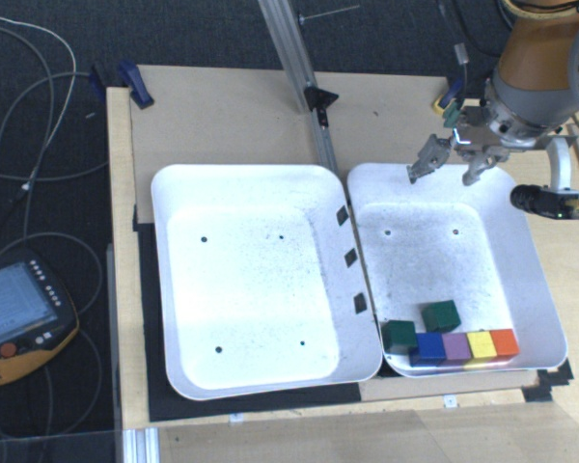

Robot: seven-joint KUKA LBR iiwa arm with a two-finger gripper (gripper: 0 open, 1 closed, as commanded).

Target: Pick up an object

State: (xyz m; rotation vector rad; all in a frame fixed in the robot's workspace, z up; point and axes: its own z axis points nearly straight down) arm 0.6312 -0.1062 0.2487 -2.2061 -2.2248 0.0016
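Fingers (430, 160) of the gripper (451, 164) seemingly spread, empty; carry them down to the green block (440, 314), well below, before closing.

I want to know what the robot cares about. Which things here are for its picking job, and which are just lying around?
For the job:
two-finger gripper
small coloured blocks
right white bin

Just lying about:
left white bin
handheld control pendant
blue clamp
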